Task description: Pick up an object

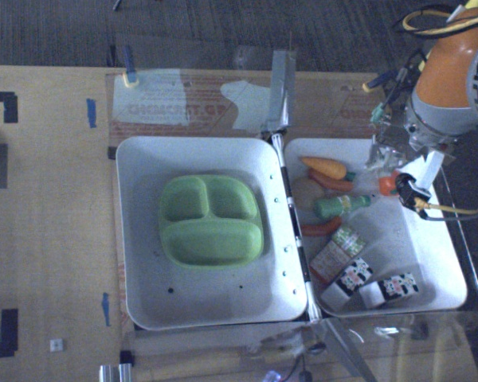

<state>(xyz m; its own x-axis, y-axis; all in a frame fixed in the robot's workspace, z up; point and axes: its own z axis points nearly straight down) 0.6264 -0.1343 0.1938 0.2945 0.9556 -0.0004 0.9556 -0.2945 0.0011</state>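
The jaws (pixel 388 162) hung over the right bin (pixel 442 289); whether they were apart or together could not be told. Just beside them lay a carrot (pixel 325 166), with a green bottle (pixel 340 205) near it.

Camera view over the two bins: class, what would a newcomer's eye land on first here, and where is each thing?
The green divided plate stands out first, lying alone in the middle of the left bin. Next comes the arm's orange band at upper right, above the right bin. That bin holds a clutter: an orange carrot near the top, a green bottle below it, and two cow-patterned cartons at the bottom.
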